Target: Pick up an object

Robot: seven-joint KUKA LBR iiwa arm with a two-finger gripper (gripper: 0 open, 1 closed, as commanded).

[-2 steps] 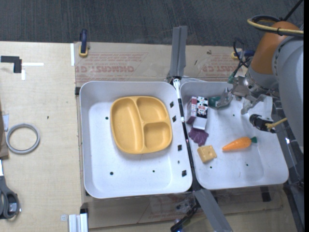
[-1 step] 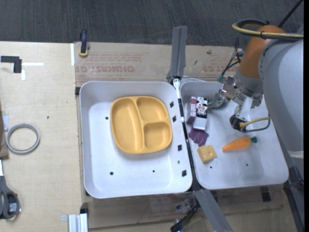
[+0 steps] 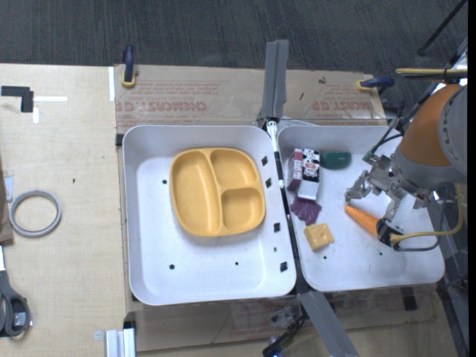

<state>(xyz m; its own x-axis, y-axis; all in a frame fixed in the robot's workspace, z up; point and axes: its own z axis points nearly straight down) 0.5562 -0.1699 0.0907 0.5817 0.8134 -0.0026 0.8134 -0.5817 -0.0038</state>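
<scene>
End effector point(image 3: 370, 187) hovers low in the right bin point(image 3: 416, 274), just above the carrot point(image 3: 362, 219); can't tell its opening. Carrot lies right of the cheese point(image 3: 319, 236), clear of the carton point(image 3: 306, 171). Best to centre over the carrot, straddle it crosswise, drop, then close.

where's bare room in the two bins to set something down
Left bin: bare floor all round the yellow plate, widest below it. Right bin: bare strip along the front, below the cheese and carrot. Crowded along the divider and by the gripper.
</scene>
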